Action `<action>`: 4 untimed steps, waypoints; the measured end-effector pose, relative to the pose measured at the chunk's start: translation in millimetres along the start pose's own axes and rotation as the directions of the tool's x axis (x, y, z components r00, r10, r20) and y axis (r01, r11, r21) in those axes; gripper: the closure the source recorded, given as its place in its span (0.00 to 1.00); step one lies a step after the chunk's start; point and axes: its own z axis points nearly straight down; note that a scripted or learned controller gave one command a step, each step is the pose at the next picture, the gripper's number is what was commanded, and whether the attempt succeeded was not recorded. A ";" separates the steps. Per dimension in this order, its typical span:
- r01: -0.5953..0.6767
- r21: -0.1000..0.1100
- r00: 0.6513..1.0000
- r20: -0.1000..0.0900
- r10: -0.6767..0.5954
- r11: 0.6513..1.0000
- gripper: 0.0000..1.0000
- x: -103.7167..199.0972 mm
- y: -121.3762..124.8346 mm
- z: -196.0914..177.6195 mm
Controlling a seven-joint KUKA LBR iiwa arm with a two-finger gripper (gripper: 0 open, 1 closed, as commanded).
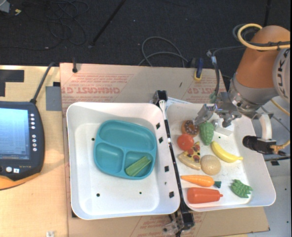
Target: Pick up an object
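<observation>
- At the near edge of the right bin (264, 194) lie a red pepper (203, 195), a carrot (199, 180) and a small green leafy piece (240, 188).
- Behind them sit a beige potato (210, 165), a pizza slice (190, 158), a tomato (185, 142) and a banana (226, 153).
- The left bin (86, 201) holds a teal divided tray (123, 147); a green slice (138, 166) rests in its near compartment.
- Farther back, the gripper (216, 116) hangs over the right bin's far part with fingers spread apart, holding nothing, just above a green vegetable (206, 133).
</observation>
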 end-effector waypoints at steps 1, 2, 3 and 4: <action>-0.004 0.002 1.000 0.003 0.004 1.000 0.00 -56.2 2.1 147.4; -0.007 0.000 1.000 0.000 0.007 1.000 1.00 -56.1 3.6 130.9; -0.007 0.000 1.000 0.000 0.007 1.000 0.00 -56.1 3.5 131.3; 0.003 0.001 1.000 -0.001 -0.003 1.000 0.00 -23.7 44.1 141.9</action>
